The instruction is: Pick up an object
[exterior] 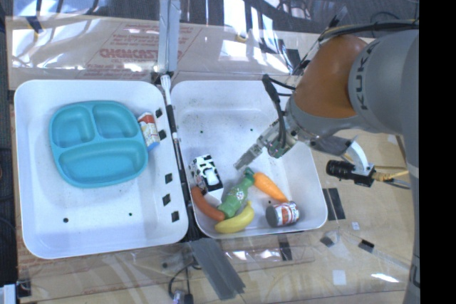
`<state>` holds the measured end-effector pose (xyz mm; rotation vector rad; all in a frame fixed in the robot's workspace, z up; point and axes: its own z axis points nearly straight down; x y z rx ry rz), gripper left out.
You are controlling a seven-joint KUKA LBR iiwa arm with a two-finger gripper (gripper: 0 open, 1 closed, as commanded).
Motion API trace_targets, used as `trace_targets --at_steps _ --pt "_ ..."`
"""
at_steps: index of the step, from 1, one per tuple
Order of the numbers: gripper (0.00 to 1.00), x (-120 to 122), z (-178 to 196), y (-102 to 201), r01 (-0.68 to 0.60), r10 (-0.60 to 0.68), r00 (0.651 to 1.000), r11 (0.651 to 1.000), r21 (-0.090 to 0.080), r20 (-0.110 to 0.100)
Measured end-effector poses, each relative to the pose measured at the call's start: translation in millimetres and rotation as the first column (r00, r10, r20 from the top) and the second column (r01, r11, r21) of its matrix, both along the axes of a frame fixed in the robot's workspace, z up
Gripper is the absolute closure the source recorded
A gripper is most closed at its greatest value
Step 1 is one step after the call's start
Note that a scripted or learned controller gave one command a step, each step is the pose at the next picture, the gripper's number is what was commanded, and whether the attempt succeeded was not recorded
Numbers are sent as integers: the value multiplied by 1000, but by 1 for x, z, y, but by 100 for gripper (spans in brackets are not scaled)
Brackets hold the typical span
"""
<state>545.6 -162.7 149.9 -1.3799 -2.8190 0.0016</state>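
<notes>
The arm [370,82] reaches in from the right and hangs over the right bin [214,103], its wrist bent so the gripper [251,156] points down and to the left, toward the pile at the near end of that bin. That slant suits the layout: the objects crowd the bin's near wall, and an approach from the far, bare end keeps the wrist away from the rim.

The pile is tight. A carrot [269,186] lies just below the gripper, a green bottle [237,196] sits beside it, a banana [235,221] curves against the near wall, a red sausage [206,205] lies to the left, a small can [283,213] lies on its side to the right, and a black-and-white box [206,170] sits at the pile's left edge. Several of them touch, so a grasp on one would probably nudge its neighbours.

The fingers look spread and slack, with nothing between them; their tips hover near the bottle's cap and the carrot's top, and I judge one of these two to be the likely target.

The left bin [28,153] holds a blue tray [96,142] with a second can [149,130] leaning at its right edge, well apart from the arm. Both bins sit side by side on the worktop [85,46].
</notes>
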Motion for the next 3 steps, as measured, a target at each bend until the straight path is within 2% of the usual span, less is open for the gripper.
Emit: trace_targets --at_steps 1,2,3 --pt "0 -51 -62 -11 281 -281 960 960 0 -3" --pt "100 -50 -55 -11 277 -277 961 961 2 -7" --pt "0 -50 -55 -11 276 -276 961 961 1 -7"
